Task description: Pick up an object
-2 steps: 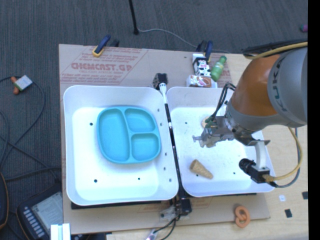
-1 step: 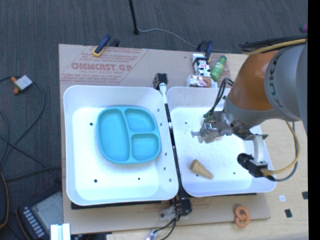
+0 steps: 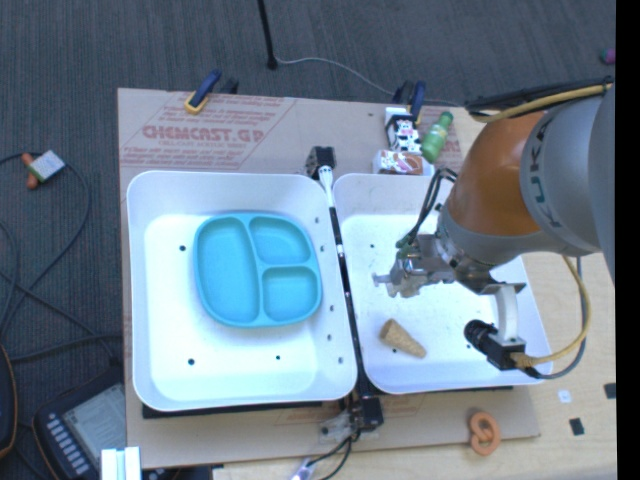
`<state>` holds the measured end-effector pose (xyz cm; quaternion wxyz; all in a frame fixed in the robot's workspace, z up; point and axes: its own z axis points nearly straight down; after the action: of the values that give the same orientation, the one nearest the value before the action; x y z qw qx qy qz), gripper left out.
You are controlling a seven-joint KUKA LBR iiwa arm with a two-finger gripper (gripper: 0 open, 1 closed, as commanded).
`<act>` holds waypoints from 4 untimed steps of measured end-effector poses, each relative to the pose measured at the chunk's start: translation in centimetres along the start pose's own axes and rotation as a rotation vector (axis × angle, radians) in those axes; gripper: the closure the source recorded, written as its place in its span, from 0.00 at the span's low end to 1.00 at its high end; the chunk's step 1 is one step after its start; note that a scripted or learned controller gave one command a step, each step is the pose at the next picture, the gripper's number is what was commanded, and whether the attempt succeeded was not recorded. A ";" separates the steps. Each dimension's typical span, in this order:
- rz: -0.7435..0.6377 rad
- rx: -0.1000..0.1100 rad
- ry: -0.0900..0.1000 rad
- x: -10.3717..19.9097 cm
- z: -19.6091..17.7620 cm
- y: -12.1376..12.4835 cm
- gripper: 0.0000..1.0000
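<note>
Your claw (image 3: 398,280) hung over the right bin (image 3: 440,368) with nothing visibly in it.

You saw the arm (image 3: 520,183) reach in from the right and stop above the middle of that bin; from this slant you could not tell whether the claw was spread or pressed together. A tan cone (image 3: 402,337) lay on the bin floor just below and in front of the claw, apart from it and tipped on its side. In the left bin (image 3: 150,298) a blue plate (image 3: 258,269) with three compartments sat flat near the centre. Behind the bins, on the worktop (image 3: 200,138), a green bottle (image 3: 436,137) stood beside a small carton (image 3: 402,153).
</note>
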<state>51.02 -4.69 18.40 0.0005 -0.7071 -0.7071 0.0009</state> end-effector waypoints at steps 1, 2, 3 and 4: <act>-0.001 0.000 0.001 -0.3 0.0 1.2 1.00; -0.001 0.001 0.001 2.9 0.0 -2.7 1.00; -0.001 0.001 0.001 2.9 0.0 -2.7 0.00; 0.001 -0.001 -0.002 -3.1 0.0 2.5 0.00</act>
<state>53.48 -7.79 18.42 -0.0005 -0.7075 -0.7067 0.0011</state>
